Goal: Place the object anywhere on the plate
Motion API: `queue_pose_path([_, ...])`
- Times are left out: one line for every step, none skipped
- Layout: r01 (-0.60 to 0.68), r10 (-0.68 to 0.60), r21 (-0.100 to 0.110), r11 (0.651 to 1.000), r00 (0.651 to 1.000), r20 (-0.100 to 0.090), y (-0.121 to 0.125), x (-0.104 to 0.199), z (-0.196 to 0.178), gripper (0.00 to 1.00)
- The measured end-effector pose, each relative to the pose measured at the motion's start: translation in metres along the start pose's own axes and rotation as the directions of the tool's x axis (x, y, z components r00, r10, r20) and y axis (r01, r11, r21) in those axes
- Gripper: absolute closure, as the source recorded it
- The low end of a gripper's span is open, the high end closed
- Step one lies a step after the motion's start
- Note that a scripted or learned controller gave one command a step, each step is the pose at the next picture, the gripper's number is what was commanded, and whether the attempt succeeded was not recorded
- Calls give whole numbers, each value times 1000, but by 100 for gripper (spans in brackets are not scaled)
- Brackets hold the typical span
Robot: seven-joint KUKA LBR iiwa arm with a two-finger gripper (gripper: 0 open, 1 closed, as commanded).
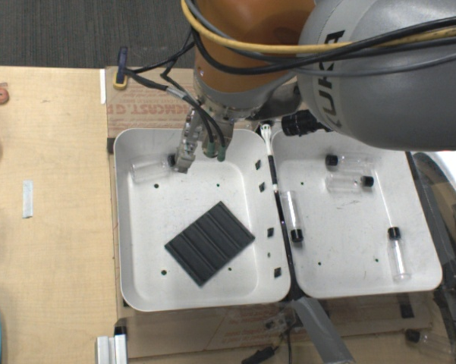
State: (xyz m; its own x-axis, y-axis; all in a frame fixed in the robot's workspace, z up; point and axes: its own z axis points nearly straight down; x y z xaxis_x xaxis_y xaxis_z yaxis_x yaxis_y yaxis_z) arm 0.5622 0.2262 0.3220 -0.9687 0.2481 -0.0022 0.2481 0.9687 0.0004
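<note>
Camera view: the pincer is seen low over the far part of the left bin; whether it is open or closed cannot be told. Below and just right of it, the dark ribbed plate is laid flat, its long axis angled from lower left to upper right.

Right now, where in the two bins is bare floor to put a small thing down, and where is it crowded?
Left bin: bare floor along its left wall and in the near corners around the dark ridged plate. Its far edge is crowded by the gripper.

Right bin: a free patch in the middle, bordered by clear vials at the far side, one at right and one along the divider.
</note>
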Motion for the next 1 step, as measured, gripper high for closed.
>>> queue_pose_path([-5, 5, -1, 1000, 1000, 2, -1, -2, -9, 100])
